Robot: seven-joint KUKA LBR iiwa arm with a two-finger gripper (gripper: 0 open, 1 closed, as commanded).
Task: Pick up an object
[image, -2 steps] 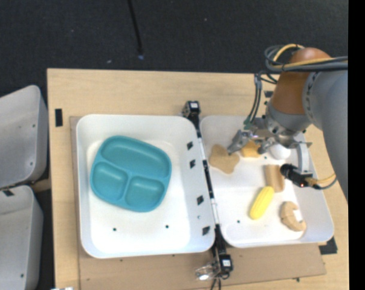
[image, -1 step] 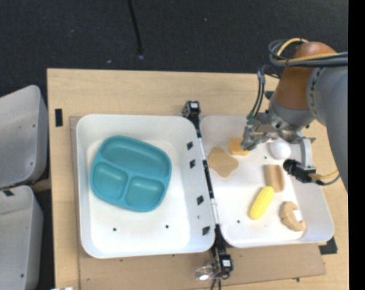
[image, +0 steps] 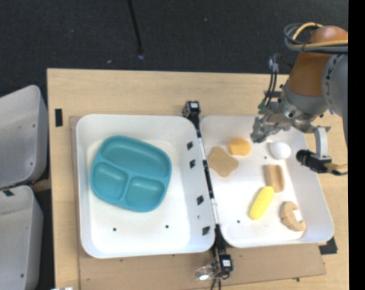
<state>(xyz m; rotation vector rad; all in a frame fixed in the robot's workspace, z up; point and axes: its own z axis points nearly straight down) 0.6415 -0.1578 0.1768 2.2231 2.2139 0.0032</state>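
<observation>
Two shallow white bins sit side by side on a pale wooden bench (image: pixel 61 95), seen from above at a slant. The left bin (image: pixel 89 228) holds a teal divided plate (image: pixel 130 173), lying flat toward its upper left. The right bin (image: pixel 312 225) holds six small items: a yellow cube-like block (image: pixel 240 147), a tan slice of toast (image: pixel 222 161), a white egg (image: pixel 280 150), a tan cylinder-shaped piece (image: pixel 274 177), a yellow corn cob (image: pixel 261 202) and a croissant-like pastry (image: pixel 292 216) near the lower right corner. The grey KUKA arm (image: pixel 312 71) with its orange band reaches in from the right, its gripper (image: pixel 261 132) poised over the upper part of the right bin, just above the gap between the yellow block and the egg. Nothing can be seen between its fingers, and whether they stand spread or closed cannot be told from this angle. The toast touches the yellow block's lower left edge; the corn cob lies tilted, apart from the rest.
</observation>
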